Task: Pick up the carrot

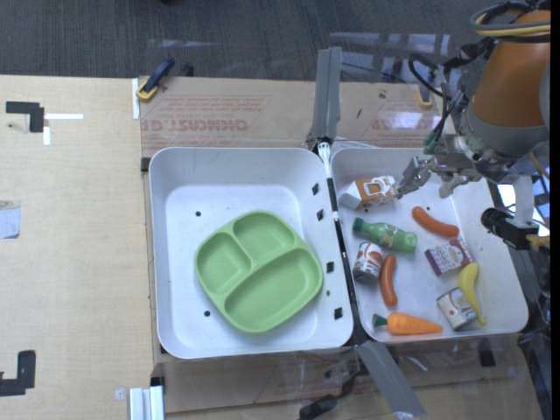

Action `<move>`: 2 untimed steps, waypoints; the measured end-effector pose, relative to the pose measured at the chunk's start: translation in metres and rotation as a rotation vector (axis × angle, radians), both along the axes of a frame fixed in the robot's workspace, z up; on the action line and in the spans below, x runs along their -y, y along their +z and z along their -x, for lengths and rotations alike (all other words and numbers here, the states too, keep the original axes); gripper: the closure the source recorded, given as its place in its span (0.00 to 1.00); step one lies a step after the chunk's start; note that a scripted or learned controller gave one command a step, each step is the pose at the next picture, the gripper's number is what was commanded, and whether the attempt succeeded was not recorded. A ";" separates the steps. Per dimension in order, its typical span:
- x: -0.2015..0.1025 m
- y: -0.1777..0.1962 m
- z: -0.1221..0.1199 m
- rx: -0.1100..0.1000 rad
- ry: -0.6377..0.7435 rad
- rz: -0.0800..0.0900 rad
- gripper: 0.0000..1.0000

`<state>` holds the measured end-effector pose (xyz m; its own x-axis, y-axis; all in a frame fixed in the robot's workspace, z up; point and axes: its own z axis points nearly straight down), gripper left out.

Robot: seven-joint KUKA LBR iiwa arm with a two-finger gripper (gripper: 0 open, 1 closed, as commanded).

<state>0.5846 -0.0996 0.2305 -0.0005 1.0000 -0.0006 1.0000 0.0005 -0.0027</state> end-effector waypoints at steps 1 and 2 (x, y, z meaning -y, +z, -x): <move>-0.061 -0.040 0.075 -0.001 0.105 -0.001 0.00; -0.004 -0.100 0.108 -0.001 0.145 -0.001 0.00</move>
<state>0.4768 -0.0956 0.1305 -0.1445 0.9895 0.0005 0.9895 0.1445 -0.0032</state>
